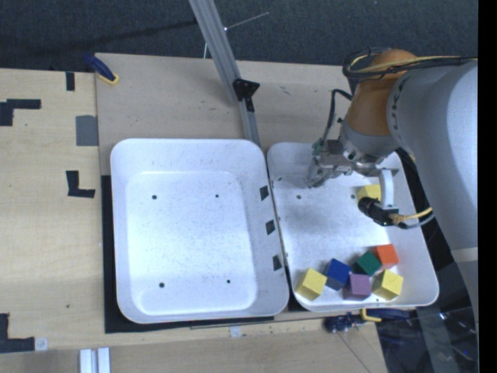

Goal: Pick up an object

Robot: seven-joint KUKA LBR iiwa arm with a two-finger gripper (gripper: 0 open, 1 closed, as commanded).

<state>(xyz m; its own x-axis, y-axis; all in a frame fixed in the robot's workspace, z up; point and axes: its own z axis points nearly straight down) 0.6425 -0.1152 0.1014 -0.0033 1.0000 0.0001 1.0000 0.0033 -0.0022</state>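
I am hanging my gripper, its grip state hidden from me, over the right bin, well apart from the blocks clustering along its near edge.

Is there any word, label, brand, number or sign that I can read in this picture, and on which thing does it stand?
None can be read.
Blocks: plain coloured faces, no print.
Bins: only small dark dots.
Black tape marks on the bench: shapes, not letters.

white bins, orange cube, blue cube
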